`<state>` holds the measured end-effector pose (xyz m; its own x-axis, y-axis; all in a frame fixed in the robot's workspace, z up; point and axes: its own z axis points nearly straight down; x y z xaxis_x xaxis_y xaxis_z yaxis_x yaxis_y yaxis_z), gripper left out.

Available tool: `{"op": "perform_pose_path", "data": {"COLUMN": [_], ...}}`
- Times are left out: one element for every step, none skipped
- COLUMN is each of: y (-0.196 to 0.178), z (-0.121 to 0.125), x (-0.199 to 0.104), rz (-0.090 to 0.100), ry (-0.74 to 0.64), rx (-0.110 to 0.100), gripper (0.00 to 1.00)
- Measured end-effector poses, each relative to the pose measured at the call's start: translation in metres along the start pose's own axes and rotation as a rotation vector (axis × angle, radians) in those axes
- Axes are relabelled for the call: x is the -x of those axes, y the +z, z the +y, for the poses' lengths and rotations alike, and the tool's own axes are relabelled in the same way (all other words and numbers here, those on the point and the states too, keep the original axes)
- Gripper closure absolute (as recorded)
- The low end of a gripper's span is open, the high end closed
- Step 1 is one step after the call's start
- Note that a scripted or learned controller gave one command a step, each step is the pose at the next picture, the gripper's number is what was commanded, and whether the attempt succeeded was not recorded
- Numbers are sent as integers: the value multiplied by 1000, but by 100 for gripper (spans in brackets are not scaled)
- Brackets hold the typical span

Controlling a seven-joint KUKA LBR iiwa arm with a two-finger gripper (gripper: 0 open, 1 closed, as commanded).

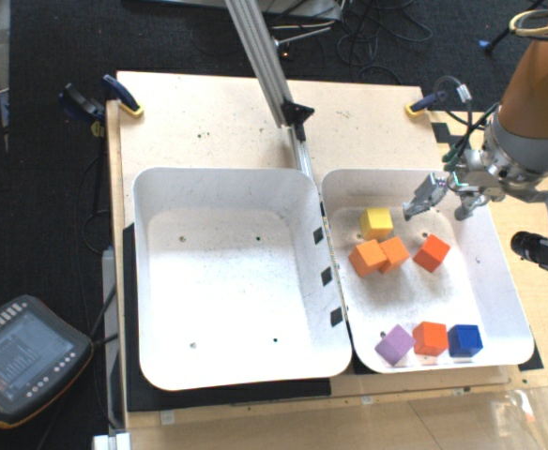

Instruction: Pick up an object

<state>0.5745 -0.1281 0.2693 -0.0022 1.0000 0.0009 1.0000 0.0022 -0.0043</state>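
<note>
The right bin holds several small cubes. A yellow cube lies near its back left, with two orange cubes touching just in front of it and a red-orange cube to their right. Along the front edge sit a purple cube, an orange-red cube and a blue cube. My gripper hangs open over the back of this bin, fingers spread, with nothing between them. It is above and to the right of the yellow cube.
The left bin is beside the right one. A slanted metal pole runs down to the gap between the bins. Clamps sit at the bench's back corners, and a teach pendant lies at the lower left.
</note>
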Motion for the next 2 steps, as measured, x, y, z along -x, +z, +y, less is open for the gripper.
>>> {"op": "perform_pose_path", "data": {"y": [-2, 61], "z": [1, -5], "x": [0, -1], "rz": [-1, 0], "ry": [2, 3], "rx": [4, -2], "gripper": [0, 0]}}
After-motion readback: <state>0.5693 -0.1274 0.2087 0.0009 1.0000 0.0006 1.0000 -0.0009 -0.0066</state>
